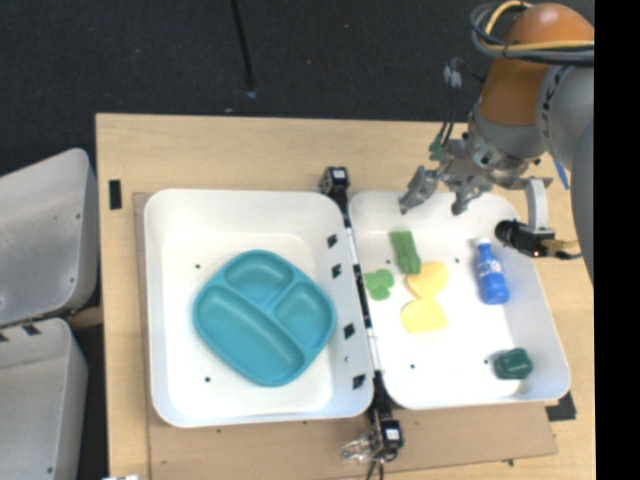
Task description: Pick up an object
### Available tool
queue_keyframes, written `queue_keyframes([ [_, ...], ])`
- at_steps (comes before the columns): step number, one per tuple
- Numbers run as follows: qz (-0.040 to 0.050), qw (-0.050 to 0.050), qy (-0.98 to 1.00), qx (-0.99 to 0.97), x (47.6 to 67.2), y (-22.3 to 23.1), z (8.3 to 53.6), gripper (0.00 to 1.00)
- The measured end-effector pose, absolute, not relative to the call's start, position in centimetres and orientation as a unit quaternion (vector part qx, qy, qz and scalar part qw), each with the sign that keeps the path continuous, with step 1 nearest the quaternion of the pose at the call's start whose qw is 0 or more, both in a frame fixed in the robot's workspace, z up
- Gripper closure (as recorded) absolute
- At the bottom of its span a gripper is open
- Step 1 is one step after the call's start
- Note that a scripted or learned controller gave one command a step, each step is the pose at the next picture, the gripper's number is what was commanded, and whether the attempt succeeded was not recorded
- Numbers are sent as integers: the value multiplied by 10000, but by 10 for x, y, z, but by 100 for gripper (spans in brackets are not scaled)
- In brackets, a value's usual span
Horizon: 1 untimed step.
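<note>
Green block [405, 251] lies in the right bin [545, 373], gripper [438, 199] hovering above, fingers spread, holding nothing

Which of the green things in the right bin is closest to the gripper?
The green bar, lying lengthwise just below the open gripper. The small green piece sits lower left, and the dark green block in the far corner.

A grey arm [565, 98] is seen, banded in orange above the wrist, looped with cables on top, ended by a two-finger metal gripper [438, 199].
</note>
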<state>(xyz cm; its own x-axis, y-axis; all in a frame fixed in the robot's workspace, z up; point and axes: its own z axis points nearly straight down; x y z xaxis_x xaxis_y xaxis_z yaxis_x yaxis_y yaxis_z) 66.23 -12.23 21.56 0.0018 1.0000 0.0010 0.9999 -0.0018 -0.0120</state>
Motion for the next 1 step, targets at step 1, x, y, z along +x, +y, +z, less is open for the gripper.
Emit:
queue_keyframes([
  [1,-6,-6,-7072,-7070,665,-122,224,0],
])
